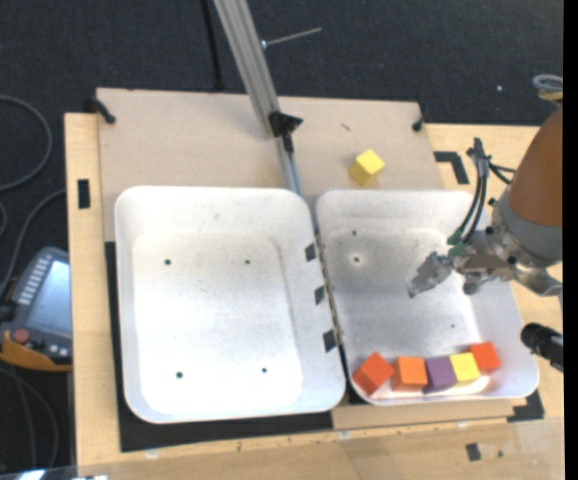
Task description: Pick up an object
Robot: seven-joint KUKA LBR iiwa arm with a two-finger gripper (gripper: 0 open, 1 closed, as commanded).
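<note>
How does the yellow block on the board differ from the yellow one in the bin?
The board block lies outside the bins on the bench behind them; the bin block sits inside the right bin by its near rim. The board block stands alone; the bin block is in a row, between a purple block and an orange-red one. Both are small yellow cubes.

No text, label, brand, number or sign is readable anywhere in view.

Both bins, the left bin (219,298) and the right bin (389,228), are white with grey speckling, the right holding red (374,371), orange (411,371), purple (439,372), yellow (465,368) and red-orange (485,357) blocks, while another yellow block (366,166) sits on the tan counter (189,138).
</note>
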